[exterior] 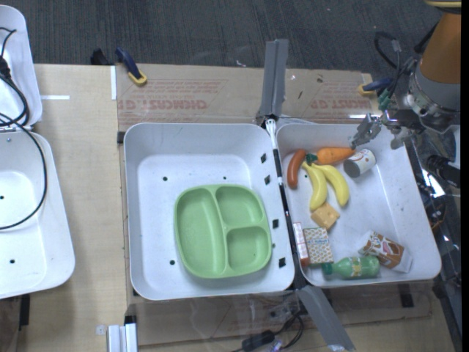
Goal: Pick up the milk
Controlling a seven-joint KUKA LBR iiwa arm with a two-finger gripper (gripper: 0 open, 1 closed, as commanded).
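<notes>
Your milk (383, 250) is a small carton with brown and white print, lying tilted on its side near the front right corner of the right bin (410, 189). It sits just right of the green bottle (352, 268), which lies flat along the bin's front edge; the two look close or touching, and you cannot tell which.

Other contents of the right bin, back to front:
- carrot (333, 155), orange, lying across the back
- sausage (294, 167), red-orange, at the back left, beside the divider
- can (360, 162), grey, on its side, just right of the carrot's tip
- bananas (327, 183), two yellow ones side by side, below the carrot
- cracker (325, 215), a tan block just below the bananas
- box (316, 245), a small printed pack near the front left

Left bin (146, 196): one green plate (223, 229) with three compartments, resting toward the front.

Your hand (370, 130) hangs over the back right of the right bin, just above the can and well apart from the milk. Its metal fingers (364, 132) point down to the left (nothing shows between them), but whether they are spread or closed you cannot tell here. The orange band (447, 50) sits at the upper right.

The desk (190, 94) is bare cardboard behind the bins.
</notes>
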